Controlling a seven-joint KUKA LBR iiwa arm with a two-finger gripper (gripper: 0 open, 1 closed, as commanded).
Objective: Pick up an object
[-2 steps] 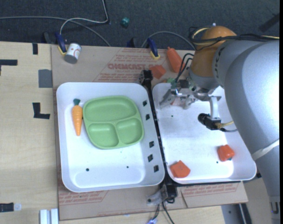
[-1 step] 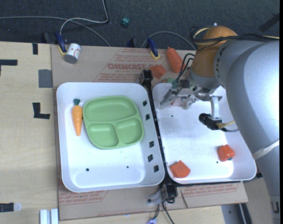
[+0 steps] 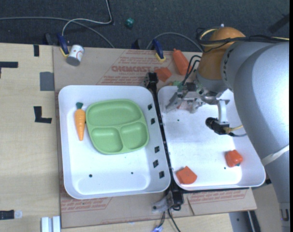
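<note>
1. Over the far-left corner of the right-hand shallow white bin (image 3: 243,180) hangs the tool (image 3: 185,100), low above the bin floor; its metal fingers look spread apart, with nothing between them.
2. Nothing has been lifted yet, by my reading. The whole pick is still to do: choose a thing, close on it, raise it.
3. Candidates in the right-hand bin: an orange wedge-shaped block (image 3: 186,175) at the near-left corner, just beside the dividing wall, and a small orange-red chunk (image 3: 233,158) toward the near-right corner. Both sit well apart from the tool.
4. The left-hand shallow white bin (image 3: 69,178) carries a green three-compartment plastic plate (image 3: 118,126) at its middle and a toy orange carrot with a green top (image 3: 80,122), which lies along the plate's left rim, toward the bin's left edge.
5. Beyond the bins, on the brown cardboard sheet (image 3: 112,71) covering the desk, lie two more orange pieces (image 3: 180,62) near the tool, a small white can (image 3: 75,53) at the far-left corner of the sheet, and blue clamps (image 3: 63,44) on its far edge.
6. A black cable fitting (image 3: 218,125) hangs from the grey arm (image 3: 262,91) over the right-hand bin and could snag or block a reach toward the chunk; the wedge's closeness to the wall leaves little room for a finger.
</note>
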